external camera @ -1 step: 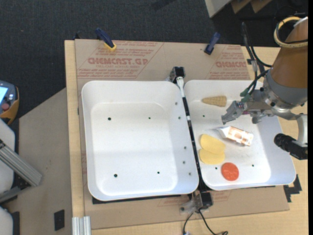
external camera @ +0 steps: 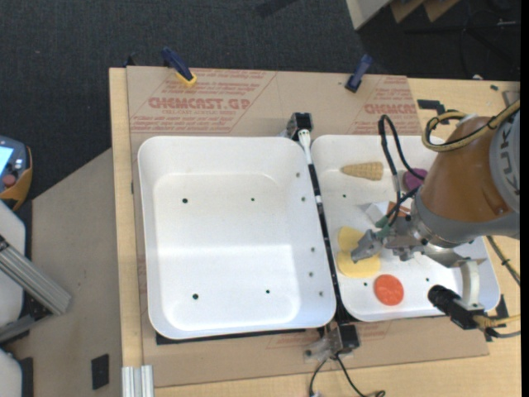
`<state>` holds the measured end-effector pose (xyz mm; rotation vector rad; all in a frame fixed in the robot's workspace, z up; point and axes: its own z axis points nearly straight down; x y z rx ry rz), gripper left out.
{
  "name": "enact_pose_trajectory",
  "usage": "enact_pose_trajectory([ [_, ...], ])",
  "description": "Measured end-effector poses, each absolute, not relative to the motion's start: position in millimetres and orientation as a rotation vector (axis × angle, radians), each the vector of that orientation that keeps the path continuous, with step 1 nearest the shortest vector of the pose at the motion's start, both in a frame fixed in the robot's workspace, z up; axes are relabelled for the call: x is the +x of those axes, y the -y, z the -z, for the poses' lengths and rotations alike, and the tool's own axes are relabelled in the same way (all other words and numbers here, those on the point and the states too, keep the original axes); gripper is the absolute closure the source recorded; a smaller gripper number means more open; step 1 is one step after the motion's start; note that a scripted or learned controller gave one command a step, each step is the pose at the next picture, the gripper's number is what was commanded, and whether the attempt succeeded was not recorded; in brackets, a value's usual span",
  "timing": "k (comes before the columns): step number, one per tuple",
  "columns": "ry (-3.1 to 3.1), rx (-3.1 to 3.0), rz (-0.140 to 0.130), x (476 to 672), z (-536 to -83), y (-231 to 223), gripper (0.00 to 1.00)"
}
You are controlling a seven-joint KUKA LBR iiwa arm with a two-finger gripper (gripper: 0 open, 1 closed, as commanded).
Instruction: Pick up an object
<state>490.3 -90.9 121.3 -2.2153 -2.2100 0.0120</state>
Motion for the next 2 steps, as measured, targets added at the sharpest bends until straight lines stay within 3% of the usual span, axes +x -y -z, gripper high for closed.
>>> enact_pose_trajectory([
  [1, 2.216, -2.221, -0.001, 501.7, -83, 102, 0.0],
  [2, 2.218, -2.225, 0.002, 479.3, -86, 139, 0.0],
])
